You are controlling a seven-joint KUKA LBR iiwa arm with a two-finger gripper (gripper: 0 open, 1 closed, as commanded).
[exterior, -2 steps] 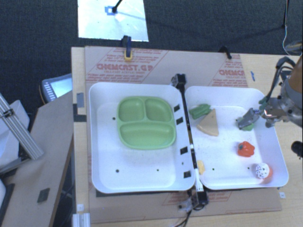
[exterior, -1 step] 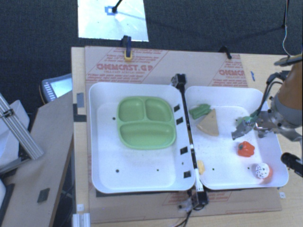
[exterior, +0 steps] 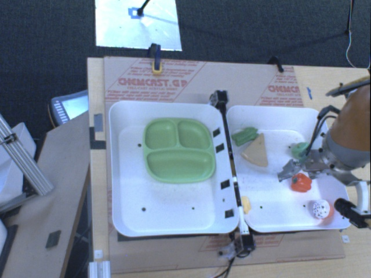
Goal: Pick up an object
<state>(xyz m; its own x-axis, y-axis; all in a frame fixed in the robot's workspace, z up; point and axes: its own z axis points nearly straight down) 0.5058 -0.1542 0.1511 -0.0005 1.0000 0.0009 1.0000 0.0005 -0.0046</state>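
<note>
Two shallow white bins sit side by side on the surface (exterior: 97, 172), on a sheet of cardboard (exterior: 191, 81) printed in red with "CHEMCAST GP" near its far left and a partly readable repeat of the same lettering near its far right. The left bin (exterior: 124, 213) holds a pale green divided plate (exterior: 178, 150) with three compartments, lying flat near its middle. The right bin (exterior: 272, 216) holds several small things: a dark green piece (exterior: 244, 135) near the divider, a tan wedge (exterior: 256, 151) just beside it, a small yellow bit (exterior: 246, 204) at the near left wall, a red-orange object (exterior: 301, 182), a lighter green object (exterior: 299, 150) farther back, and a white ball with dark dots (exterior: 318, 209) resting on something orange near the front right corner. The grey arm with its orange band (exterior: 355, 123) reaches in from the right, and the claw (exterior: 288, 171) hangs low just above and beside the red-orange object; whether the claw is released or clenched cannot be told, and nothing can be seen between its fingers.
</note>
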